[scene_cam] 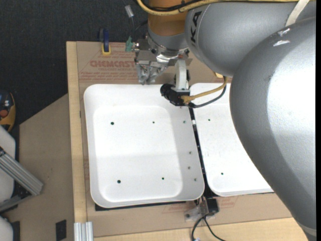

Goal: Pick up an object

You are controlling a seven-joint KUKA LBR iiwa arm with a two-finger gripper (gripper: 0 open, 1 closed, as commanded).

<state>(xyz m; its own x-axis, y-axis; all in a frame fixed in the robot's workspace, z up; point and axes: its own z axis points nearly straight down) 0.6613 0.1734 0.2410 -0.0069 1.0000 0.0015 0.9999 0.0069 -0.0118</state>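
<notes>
Poised over the far rim of the left white bin [88, 115]: end effector [146, 76], grey metal beneath the orange band [168, 1]. Open or closed, impossible to tell. Just right of that bin, second bin [220, 152] on brown tabletop [80, 67].

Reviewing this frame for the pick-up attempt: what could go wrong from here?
1. The gripper sits at the far rim of the left bin, above the brown board; a descent here could strike rim or board.
2. No graspable object is visible near it, so a grasp here probably closes on nothing.
3. The yellow-black cable hangs over the right bin and might snag.
</notes>
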